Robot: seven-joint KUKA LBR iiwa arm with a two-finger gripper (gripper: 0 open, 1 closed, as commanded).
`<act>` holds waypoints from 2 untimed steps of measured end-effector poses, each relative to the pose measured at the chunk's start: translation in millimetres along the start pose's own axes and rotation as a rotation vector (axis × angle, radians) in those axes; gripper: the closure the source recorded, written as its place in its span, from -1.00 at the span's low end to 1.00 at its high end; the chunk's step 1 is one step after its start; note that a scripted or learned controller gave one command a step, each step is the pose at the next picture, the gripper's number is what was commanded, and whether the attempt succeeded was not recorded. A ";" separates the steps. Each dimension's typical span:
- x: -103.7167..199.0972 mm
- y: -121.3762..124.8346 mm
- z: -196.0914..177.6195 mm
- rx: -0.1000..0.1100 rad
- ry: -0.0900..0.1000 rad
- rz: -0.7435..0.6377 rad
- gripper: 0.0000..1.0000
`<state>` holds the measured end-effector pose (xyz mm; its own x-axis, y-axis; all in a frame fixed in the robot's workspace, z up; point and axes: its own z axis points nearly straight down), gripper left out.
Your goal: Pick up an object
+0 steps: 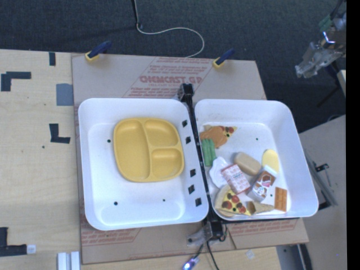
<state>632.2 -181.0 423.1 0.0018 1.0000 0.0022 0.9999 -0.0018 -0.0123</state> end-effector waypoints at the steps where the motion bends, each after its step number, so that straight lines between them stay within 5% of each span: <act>1: 2.7 20.4 -119.5 -0.025 -0.007 -0.005 1.00; 2: -19.8 -10.2 6.1 0.002 0.000 0.001 1.00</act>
<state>622.0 -200.8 417.1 0.0028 1.0000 0.0020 0.9999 -0.0028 -0.0139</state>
